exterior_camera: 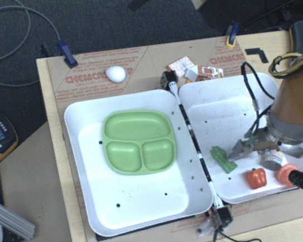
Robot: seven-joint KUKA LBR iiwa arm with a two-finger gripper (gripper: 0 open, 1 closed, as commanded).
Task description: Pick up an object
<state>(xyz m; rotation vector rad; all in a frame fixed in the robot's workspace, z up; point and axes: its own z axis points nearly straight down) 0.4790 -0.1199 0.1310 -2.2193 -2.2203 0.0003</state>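
Two red "CHEMCRAFT"-like prints (95, 75) mark the cardboard (61, 159) behind the bins.

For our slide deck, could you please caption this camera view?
Grey arm's gripper reaches toward a green block in the right white bin; a green divided plate fills the left white bin.

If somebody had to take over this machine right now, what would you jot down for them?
Gripper: low in the right bin, right beside the green object; I cannot tell whether it grips it.
Things: green object and red pepper-like toy lie in the right bin; an orange piece sits near its right edge. The green divided plate sits in the left bin.
Done: the arm has reached the green object.
Left: close on it and lift it.
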